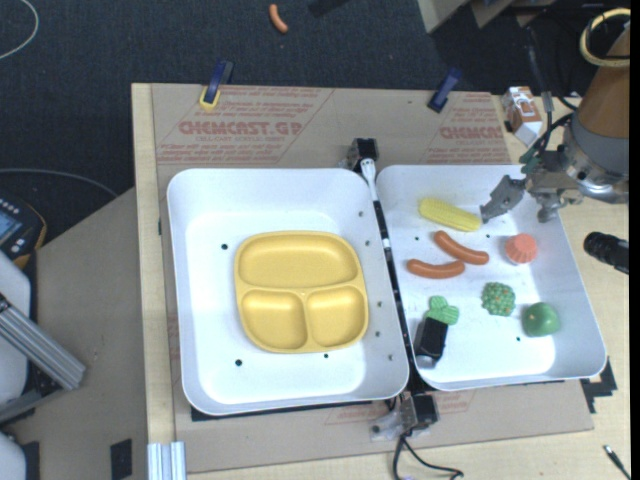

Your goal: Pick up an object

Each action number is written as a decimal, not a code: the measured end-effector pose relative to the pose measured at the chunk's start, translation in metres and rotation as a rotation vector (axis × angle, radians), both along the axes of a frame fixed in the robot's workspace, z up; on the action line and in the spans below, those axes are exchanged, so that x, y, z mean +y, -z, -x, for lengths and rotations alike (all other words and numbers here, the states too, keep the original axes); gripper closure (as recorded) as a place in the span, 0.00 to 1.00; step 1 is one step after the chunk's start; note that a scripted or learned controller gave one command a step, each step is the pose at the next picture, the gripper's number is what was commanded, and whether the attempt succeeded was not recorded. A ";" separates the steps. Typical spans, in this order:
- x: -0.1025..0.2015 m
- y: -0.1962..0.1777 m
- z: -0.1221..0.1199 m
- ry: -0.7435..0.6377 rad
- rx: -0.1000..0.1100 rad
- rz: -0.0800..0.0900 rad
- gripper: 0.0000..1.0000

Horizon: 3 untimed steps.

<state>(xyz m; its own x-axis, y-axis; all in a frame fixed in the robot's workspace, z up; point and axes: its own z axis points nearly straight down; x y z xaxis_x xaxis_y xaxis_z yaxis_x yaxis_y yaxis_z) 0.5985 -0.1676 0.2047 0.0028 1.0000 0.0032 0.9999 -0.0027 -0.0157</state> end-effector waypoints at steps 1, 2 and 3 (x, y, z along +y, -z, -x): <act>0.000 -0.009 -0.003 -0.003 -0.015 0.003 0.00; 0.005 0.051 -0.010 -0.005 -0.008 0.001 0.00; 0.008 0.111 -0.009 -0.003 -0.015 -0.003 0.00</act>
